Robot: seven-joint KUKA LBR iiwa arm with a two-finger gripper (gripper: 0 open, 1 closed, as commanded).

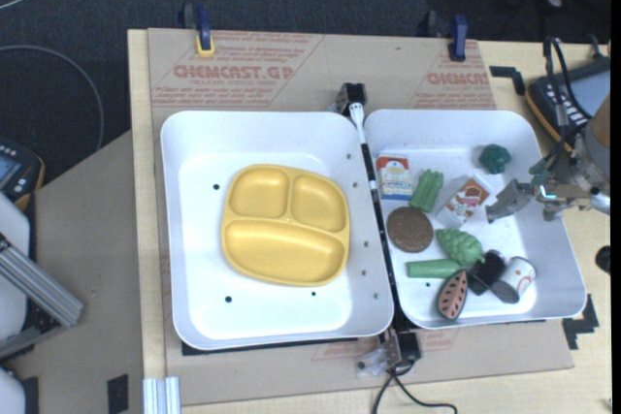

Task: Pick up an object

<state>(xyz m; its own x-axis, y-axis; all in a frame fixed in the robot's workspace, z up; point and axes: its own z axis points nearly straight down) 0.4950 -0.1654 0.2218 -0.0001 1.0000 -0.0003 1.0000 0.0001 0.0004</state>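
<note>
The right bin [466, 124] holds several small items: a red-and-white box [394, 176], a green piece [426, 190], a small red-and-white packet [469, 197], a dark teal lump [495, 157], a brown disc [410, 229], a leafy green toy [459, 245], a green stick [432, 268], a black object [490, 271], a white cup [520, 274] and a brown oval item [452, 296]. My gripper [529, 206] hangs over the bin's right side, just right of the packet. It is open, with nothing between its fingers.
A yellow divided plate [286, 223] lies in the left bin [194, 208]. A black ridge [369, 179] separates the two bins. Blue clamps [203, 29] [457, 36] pin the brown board at the back. Cables and a device sit beyond the bench's right edge.
</note>
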